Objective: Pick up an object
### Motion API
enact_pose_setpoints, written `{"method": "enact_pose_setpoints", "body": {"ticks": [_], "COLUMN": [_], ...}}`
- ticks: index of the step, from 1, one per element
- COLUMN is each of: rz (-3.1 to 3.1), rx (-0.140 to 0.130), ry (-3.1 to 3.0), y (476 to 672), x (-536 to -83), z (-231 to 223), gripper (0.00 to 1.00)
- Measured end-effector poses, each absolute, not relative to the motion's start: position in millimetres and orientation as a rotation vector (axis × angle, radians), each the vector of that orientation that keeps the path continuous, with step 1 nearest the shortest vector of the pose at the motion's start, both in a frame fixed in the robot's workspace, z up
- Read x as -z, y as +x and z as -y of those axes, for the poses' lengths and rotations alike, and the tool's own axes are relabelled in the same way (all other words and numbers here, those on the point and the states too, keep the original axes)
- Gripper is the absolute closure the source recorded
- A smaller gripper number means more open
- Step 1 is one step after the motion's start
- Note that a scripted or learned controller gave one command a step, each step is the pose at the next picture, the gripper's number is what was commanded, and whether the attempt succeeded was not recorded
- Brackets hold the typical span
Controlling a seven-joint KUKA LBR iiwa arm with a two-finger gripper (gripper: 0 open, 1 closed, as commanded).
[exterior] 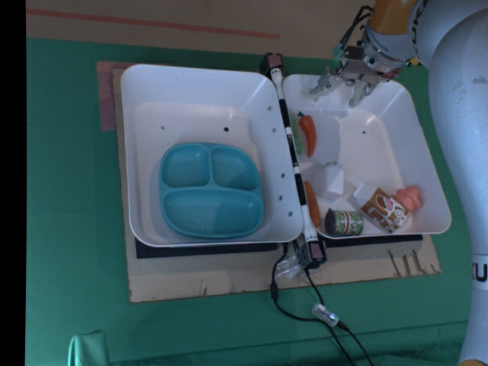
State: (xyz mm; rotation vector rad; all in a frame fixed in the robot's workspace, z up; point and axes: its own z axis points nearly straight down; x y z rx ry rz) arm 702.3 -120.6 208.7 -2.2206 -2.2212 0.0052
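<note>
Over the right bin's (427, 139) far edge, the gripper (345, 86) hangs with fingers spread, holding nothing, well apart from the carrot (307, 133).

Green bench cover (69, 204), brown floor (191, 6)

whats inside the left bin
A teal divided plate lies flat in the left bin; its three compartments look bare. Whatever sits beneath the plate is covered.

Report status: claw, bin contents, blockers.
Claw open, holding nothing, over right bin's far edge. Carrot, can, carton lying loose in the bin. Nothing in the way.
</note>
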Motion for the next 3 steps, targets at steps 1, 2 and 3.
{"method": "enact_pose_setpoints", "body": {"ticks": [1,2,3], "rz": [2.214,2.221,2.225], "rx": [0.005,0.007,0.020], "ry": [-2.196,-2.228,-2.241], "y": [702.4,701.8,704.6], "x": [-197.2,-223.9,-242.7], "z": [135.4,161.1,161.5], "gripper": [0.00,0.00,1.00]}}
